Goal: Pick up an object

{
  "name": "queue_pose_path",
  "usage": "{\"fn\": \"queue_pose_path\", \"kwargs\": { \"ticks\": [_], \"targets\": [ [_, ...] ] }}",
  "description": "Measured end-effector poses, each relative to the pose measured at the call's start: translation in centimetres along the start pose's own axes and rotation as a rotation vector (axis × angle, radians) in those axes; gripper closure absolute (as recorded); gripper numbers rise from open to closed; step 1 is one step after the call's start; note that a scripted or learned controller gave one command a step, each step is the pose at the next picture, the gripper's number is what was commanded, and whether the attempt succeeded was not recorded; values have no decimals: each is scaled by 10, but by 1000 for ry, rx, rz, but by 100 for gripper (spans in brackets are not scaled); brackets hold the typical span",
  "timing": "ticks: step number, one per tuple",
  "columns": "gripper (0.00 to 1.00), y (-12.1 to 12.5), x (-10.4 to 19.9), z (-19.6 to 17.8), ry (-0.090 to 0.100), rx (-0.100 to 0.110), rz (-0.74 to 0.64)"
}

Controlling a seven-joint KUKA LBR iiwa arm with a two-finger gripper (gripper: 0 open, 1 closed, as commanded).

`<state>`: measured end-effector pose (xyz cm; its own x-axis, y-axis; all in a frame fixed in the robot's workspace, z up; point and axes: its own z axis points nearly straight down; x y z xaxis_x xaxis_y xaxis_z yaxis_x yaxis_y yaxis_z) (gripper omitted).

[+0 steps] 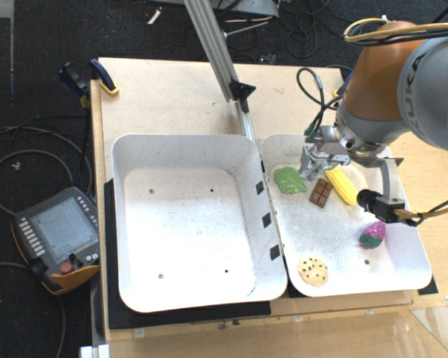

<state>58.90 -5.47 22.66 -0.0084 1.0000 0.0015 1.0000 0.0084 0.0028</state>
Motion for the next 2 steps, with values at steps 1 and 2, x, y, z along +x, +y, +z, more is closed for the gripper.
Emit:
{"fn": "queue_pose_path", "kwargs": {
  "ticks": [1, 2],
  "targets": [
    [100, 10, 58, 8, 0, 2, 0],
    [100, 26, 121, 6, 1, 0, -1]
  ]
}}
